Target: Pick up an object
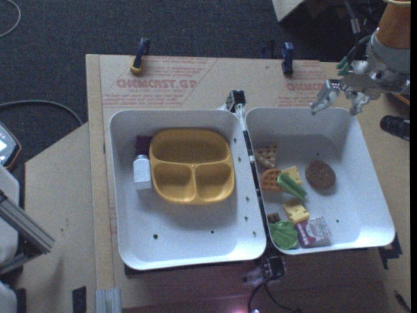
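Two shallow white plastic bins sit side by side on the brown cardboard-covered tabletop point(195, 77). The gripper point(339, 100) hangs over the far rim of the right bin point(365, 175), its two fingers spread apart with nothing between them.

All the small objects in that bin lie nearer the camera than the gripper and somewhat to its left in the view. One round brown patty point(320, 175) is the closest to it, lying alone toward the bin's middle. Two waffle-patterned pieces lie further left: a pale tan one point(266, 156) and an orange one point(270, 178) just below it. One green bean-like piece point(290, 186) rests against a yellow cheese wedge point(292, 174); a second yellow cheese block point(297, 212) lies further from the gripper. One green leaf-shaped piece point(283, 234) and one pink-red packet point(315, 232) lie side by side at the near end, farthest from the gripper.

The left bin point(130, 220), well away from the gripper, holds one yellow divided plate point(192, 165), one small white bottle point(143, 172) and one dark purple item point(143, 143), both just beside the plate.
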